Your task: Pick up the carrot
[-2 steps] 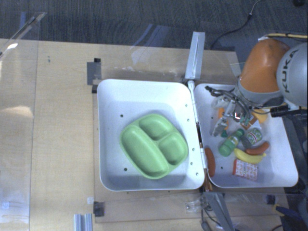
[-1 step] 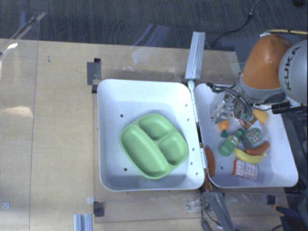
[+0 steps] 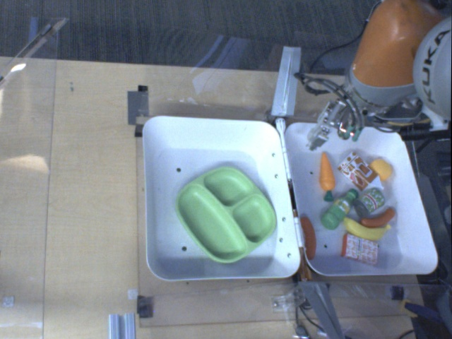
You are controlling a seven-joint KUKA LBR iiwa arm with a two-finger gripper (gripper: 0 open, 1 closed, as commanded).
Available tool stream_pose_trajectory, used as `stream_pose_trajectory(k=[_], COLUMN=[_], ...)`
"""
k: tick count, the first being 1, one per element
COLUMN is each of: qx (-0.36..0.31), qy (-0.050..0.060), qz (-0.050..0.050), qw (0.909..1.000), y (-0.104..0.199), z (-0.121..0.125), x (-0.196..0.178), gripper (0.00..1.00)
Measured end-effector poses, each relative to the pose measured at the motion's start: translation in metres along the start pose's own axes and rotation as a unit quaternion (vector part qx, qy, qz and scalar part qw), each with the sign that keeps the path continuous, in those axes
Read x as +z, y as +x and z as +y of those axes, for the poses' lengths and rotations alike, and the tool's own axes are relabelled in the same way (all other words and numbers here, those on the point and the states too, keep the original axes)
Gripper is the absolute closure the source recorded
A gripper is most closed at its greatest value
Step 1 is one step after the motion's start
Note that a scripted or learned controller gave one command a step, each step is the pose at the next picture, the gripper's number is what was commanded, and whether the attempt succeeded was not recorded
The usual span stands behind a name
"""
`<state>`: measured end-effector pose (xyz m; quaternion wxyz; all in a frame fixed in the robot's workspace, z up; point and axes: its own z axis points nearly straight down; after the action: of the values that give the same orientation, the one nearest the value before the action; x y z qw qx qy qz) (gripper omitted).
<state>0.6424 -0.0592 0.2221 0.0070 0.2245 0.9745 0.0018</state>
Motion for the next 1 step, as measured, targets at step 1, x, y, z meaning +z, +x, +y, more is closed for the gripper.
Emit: stream_pose_trajectory(k=[1], qx=[0.000], qy=[0.000], qz=[0.000], qw=[1.0000], y=[0.0001], z=[-0.0002], x=[0.0005], gripper=[0.00])
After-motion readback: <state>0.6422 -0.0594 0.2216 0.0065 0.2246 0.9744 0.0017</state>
